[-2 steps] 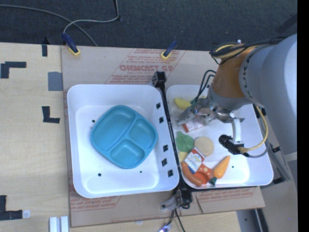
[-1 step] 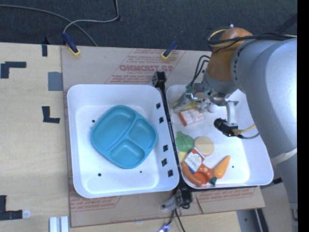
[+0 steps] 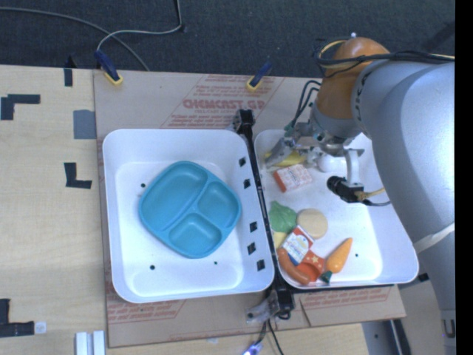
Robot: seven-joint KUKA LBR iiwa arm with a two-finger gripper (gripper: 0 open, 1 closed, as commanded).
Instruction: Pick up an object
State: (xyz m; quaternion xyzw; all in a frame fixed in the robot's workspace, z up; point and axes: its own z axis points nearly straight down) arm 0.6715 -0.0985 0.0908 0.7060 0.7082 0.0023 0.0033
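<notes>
Bright even light, soft shadows, slight blur

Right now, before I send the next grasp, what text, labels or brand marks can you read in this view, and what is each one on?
Cardboard sheet under the bins: a line of red print and a second under it, both too blurred to quote.
Small carton by the gripper: red markings, unreadable.
Red and white packet in the right bin: printed label, too small to read.

High fixed overhead view, slanting down on both bins.

Blue divided plate in left bin; yellow clamps on cardboard top edge.
</notes>
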